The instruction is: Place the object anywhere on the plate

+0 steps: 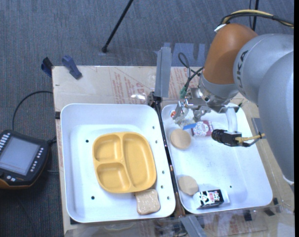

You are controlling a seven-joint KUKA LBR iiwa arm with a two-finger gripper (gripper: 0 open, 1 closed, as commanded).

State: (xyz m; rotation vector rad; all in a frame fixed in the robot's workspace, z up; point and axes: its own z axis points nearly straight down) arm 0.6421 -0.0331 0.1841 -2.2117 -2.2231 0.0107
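Two shallow white bins (80, 127) were recorded: yellow three-compartment plastic plate (124, 162) in the left, small pink-and-white carton (202, 128) in the right just beside the gripper (189, 110), grip state undeterminable, plate lying far leftward.

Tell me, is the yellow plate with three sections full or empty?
Empty. All three sections of the yellow divided plastic plate show bare yellow; the slice of toast lies off its near edge, on the left white bin.

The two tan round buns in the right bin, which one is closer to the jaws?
The upper bun, beside the pink carton; the other bun lies near the bin's front.
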